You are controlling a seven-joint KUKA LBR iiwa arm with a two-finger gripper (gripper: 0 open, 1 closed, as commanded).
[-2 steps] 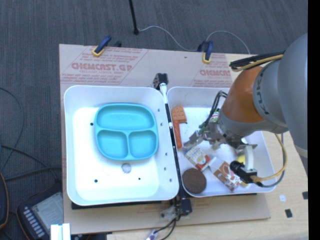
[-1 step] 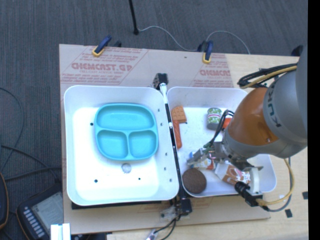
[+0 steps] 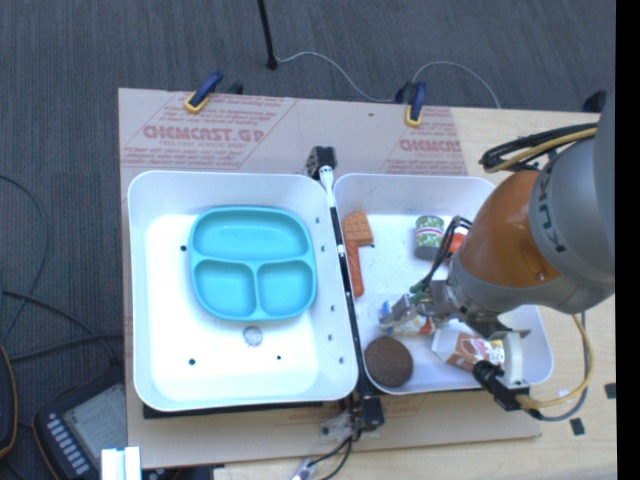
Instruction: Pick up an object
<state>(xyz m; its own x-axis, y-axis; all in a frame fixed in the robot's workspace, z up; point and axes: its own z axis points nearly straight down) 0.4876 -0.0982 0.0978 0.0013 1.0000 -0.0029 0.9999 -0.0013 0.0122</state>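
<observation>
Where the grey arm with its orange band reaches in from the right, its hand [image 3: 410,308] is low inside the right bin [image 3: 380,190], among small clutter near the bin's middle. Whether the hand is spread or pressed together cannot be told; the wrist hides most of it. Candidates for picking lie close around it: a brown round object [image 3: 389,362] just nearer and to the left, a printed packet [image 3: 470,349] beside the wrist, a green-labelled can [image 3: 429,233] farther off, and an orange block [image 3: 358,230] by the bin's left wall. Nothing looks lifted. Judging by the low pose, the arm is set for a grasp in the clutter. The left bin [image 3: 140,268] carries a turquoise divided plate [image 3: 252,265]. Both bins sit on a worktop [image 3: 200,133] of board.
</observation>
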